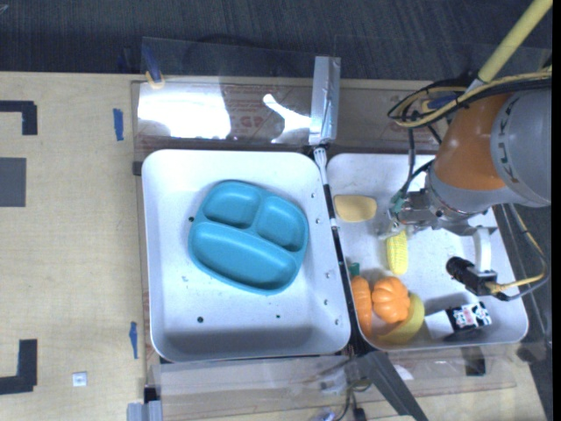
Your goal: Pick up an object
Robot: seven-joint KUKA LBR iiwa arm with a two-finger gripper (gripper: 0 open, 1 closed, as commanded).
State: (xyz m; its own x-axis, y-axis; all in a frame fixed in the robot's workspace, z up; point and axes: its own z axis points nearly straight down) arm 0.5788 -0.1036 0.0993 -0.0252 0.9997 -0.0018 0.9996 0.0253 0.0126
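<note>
Gripper [401, 219] hung low in the right bin [504, 323], just above the upper end of a yellow corn cob [397, 253]. Whether it was open, or had hold of anything, I could not tell from my overhead view, because the grey wrist and its orange band covered that part. The arm [491, 160] came in from the right, leaning over the bin's upper right corner.

I judged the corn cob to be the likely target, since it lay upright on the bin floor directly below the tool. A pale yellow, bread-like piece [355, 207] sat just beside it, toward the upper left, near the wall shared by the two bins. Lower down, an orange pumpkin [390, 298] rested against a yellow object [412, 321] and an orange piece [360, 298], all crowded into the lower left corner. A small black and white item [469, 317] lay near the lower right rim.

The left bin [166, 235] held a blue divided plate [250, 235] at its middle, well apart from the arm.

Open floor showed to the right of the corn, between it and a black fitting [469, 274] on the tool. I judged that a straight lift would have had room, but the dividing wall stood near on the left.
</note>
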